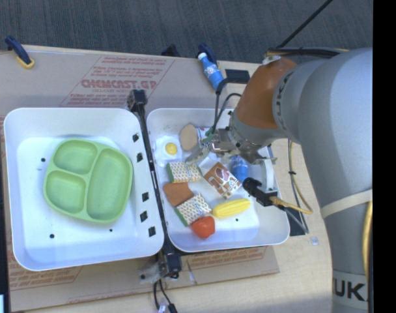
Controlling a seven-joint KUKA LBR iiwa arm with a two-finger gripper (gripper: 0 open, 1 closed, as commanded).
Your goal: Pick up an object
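My gripper (pixel 206 147) hangs low over the back of the right bin (pixel 271 230), reaching in from the right under the orange-banded wrist (pixel 266 103). It sits between a tan oval piece (pixel 188 136) and a brown-and-white packet (pixel 222 179), just above a checkered green block (pixel 183 171). Close by lie a fried egg (pixel 170 149), a blue piece (pixel 240 170), a brown toast slice (pixel 178 192), a second checkered block (pixel 195 208), a yellow corn cob (pixel 231 208) and a red tomato (pixel 203 226). I see nothing lifted.
The left bin (pixel 22 240) holds a green divided plate (pixel 88 180). A black divider with clips (pixel 148 175) runs between the bins. A blue clamp (pixel 212 72) stands behind the right bin. The arm's grey body (pixel 335 142) covers the bench's right side.
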